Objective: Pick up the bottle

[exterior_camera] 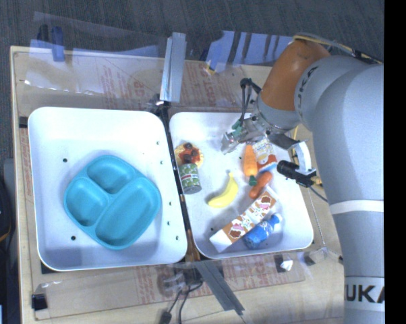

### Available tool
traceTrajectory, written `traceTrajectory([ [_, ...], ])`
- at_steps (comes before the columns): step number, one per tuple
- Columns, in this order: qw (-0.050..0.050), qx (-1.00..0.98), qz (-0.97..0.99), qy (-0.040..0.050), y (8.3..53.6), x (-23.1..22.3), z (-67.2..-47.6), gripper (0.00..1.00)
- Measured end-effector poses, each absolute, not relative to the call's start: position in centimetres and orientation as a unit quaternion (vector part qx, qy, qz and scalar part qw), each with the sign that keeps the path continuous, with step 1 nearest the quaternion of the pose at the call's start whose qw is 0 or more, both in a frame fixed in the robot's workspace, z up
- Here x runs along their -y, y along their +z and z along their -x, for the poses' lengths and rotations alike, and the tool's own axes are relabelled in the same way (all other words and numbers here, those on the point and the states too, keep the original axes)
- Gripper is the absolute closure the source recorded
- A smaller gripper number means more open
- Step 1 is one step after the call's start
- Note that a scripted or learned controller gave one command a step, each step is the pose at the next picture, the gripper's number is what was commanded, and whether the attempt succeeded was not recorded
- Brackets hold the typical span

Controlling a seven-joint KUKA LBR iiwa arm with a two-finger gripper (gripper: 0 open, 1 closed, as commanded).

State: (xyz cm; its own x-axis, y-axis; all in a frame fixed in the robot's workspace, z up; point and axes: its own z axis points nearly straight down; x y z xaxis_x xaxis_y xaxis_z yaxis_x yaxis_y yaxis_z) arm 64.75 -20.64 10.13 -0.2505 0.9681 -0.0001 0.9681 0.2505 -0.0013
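In the right bin (pixel 294 238) a small bottle (pixel 264 152) with a white label and a reddish end lies on its side near the far right wall, pressed against an orange carrot-like piece (pixel 249 159). My gripper (pixel 235 138) hangs low over the bin's far part, just left of the bottle and above the orange piece's upper end. I see nothing held in it. The grey arm with its orange band (pixel 287 79) comes in from the right and hides the bin's far right corner.
The right bin also holds a green-labelled can (pixel 189 177) with a fruit-print item (pixel 187 154) by the left wall, a banana (pixel 224 193), a second carrot (pixel 259 185), a printed box (pixel 247 221) and a blue packet (pixel 263 233). A blue divided plate (pixel 112 201) lies in the left bin (pixel 48 133).
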Motion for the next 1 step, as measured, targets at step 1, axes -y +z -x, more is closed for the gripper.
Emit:
traceTrajectory([
  [1,0.0,0.725,0.688,0.0001,17.54,21.04,-65.53,1.0],
])
